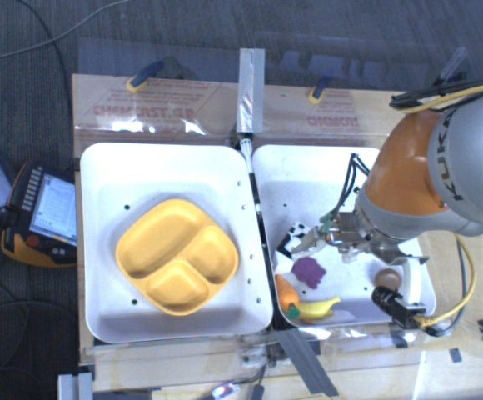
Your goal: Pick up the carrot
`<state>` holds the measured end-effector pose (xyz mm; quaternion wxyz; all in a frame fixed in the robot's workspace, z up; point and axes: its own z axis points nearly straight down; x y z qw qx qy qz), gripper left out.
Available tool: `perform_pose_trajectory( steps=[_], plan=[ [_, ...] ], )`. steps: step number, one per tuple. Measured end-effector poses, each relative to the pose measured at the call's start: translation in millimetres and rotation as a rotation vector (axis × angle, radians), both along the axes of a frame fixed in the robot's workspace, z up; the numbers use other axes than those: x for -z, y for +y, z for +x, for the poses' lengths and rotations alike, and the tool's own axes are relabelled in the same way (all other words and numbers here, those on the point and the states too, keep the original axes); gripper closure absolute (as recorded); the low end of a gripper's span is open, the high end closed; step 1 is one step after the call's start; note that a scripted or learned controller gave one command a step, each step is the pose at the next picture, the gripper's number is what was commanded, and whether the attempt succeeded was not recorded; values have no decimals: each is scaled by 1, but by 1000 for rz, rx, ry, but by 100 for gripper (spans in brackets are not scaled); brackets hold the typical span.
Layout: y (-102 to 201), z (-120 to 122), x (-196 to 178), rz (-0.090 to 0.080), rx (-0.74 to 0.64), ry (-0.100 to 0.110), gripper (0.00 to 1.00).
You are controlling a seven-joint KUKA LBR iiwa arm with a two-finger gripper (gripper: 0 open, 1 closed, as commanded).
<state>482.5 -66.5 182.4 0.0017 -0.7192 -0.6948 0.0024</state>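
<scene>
1. Bins, two of them, white and shallow, sit side by side on the table (92, 115); the left bin (100, 223) holds a yellow tray (177, 255) with three sections, turned cornerwise near the bin's middle.
2. Nothing lies in the tray's sections that can be made out.
3. The right bin (308, 173) holds several small things gathered toward its near left corner.
4. The carrot (286, 292), orange, lies by the bin's left wall, close to the near edge.
5. A banana (316, 308) lies just beside the carrot on its right, touching or nearly touching it.
6. A purple lump (308, 271) sits just above the banana, near the carrot but apart from it.
7. A small black and white thing (296, 236) lies above the purple lump; what it is cannot be told.
8. A brown round thing (386, 278) sits further right in the same bin, partly under the arm.
9. The arm (425, 173) reaches over the right bin from the right, and the claw (312, 240) hangs above the black and white thing, well apart from the carrot.
10. Whether the claw is spread or closed cannot be told, and nothing is seen between its fingers.
</scene>
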Motion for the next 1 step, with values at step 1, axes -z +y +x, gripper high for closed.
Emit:
perform_pose_trajectory(
  steps=[1],
  plan=[
    [1,0,0,0,-108,0,0]
  ],
)
